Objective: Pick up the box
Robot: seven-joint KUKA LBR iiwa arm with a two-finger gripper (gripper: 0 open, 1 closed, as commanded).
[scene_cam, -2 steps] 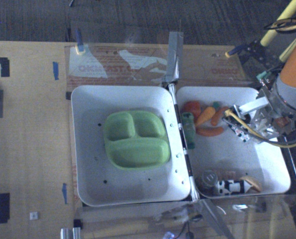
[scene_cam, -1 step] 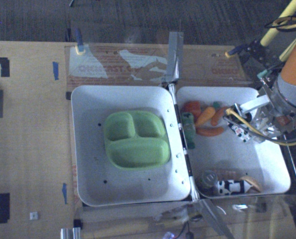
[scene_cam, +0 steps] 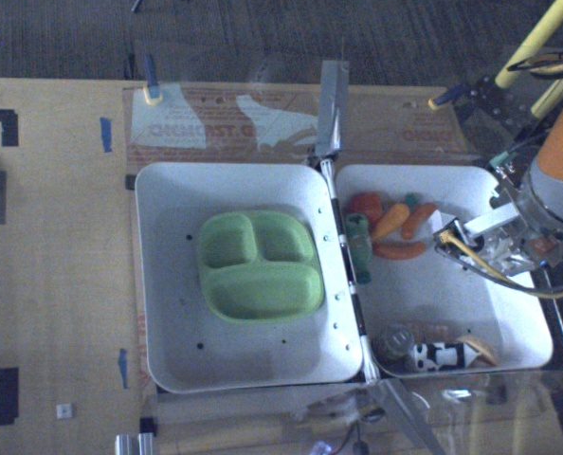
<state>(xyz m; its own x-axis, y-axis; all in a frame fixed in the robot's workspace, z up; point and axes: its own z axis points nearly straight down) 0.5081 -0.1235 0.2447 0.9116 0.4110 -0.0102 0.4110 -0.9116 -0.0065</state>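
Grey arm enters from right over right bin [scene_cam: 537,344] | gripper [scene_cam: 495,249] low at bin's right side, finger state unclear | box not identifiable among toys | green tray [scene_cam: 260,265] in left bin [scene_cam: 158,282]

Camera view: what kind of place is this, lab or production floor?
Likely a robotics lab bench: two white bins on a taped wooden benchtop, toy food and a green divided tray as test objects, carpet beyond.
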